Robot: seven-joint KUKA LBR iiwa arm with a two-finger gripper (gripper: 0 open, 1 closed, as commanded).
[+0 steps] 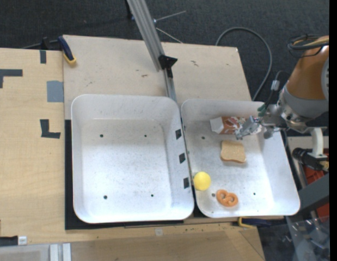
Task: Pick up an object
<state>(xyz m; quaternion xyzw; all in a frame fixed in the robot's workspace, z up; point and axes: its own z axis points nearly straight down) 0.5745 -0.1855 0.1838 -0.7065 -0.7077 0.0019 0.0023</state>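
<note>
Camera view: your gripper (247, 128) sits right of centre, over the right bin (277, 200), low beside the white-and-red packet (227, 124), likely lining up a grasp. Bread slice (233, 152) lies just below.

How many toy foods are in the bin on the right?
4: a packet at the back by the end effector, bread mid-bin, a lemon and pretzel in front.

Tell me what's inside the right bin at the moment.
The right bin holds a bread slice, a yellow ball, an orange pretzel-shaped piece and a red-and-white packet. The end effector hangs over the packet's right end, covering that part.
</note>
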